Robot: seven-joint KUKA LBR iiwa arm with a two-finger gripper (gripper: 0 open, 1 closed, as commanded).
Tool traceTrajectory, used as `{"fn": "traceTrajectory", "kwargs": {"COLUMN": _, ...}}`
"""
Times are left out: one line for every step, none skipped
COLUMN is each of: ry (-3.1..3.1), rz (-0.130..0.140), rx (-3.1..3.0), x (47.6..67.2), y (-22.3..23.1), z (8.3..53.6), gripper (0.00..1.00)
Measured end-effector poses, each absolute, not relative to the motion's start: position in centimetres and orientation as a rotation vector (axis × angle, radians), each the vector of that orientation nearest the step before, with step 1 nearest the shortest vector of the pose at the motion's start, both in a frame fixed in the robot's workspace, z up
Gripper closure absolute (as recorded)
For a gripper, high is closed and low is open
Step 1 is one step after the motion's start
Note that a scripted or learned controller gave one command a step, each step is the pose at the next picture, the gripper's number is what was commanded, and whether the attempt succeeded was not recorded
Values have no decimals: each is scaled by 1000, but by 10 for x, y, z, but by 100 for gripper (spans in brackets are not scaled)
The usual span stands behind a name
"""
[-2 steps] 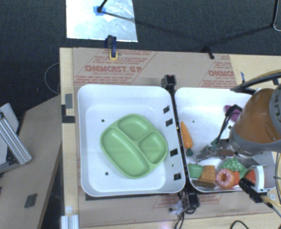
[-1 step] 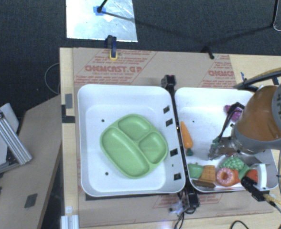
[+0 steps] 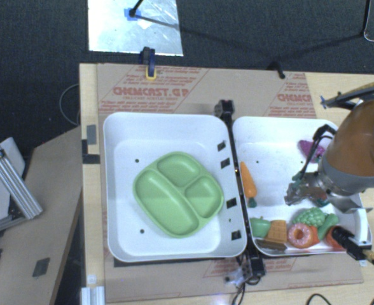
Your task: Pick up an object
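The grey arm with its orange band reaches in from the right, and its dark two-finger gripper (image 3: 299, 192) hangs low over the right white bin (image 3: 270, 146), about midway down it. From here I cannot tell how its jaws stand. Nothing shows between them.

The toys lie mostly along the near edge of that bin. A bumpy green bunch of toy grapes (image 3: 314, 218) sits just below and to the right of the gripper, close by. Beside it lies a pink frosted toy doughnut (image 3: 299, 235), then a tan waffle-like block (image 3: 277, 234). An orange toy carrot (image 3: 248, 182) rests against the bin's left wall, apart from the gripper. The left white bin (image 3: 120, 145) holds a pale green divided plate (image 3: 177, 194).
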State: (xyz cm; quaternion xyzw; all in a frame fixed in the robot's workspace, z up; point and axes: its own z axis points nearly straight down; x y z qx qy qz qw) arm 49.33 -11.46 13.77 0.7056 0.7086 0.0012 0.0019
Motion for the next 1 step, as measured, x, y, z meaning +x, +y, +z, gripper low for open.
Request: {"fn": "traceTrajectory", "kwargs": {"ry": 2223, "rz": 4, "rx": 2214, "x": 485, "y": -113, "z": 192, "gripper": 100}}
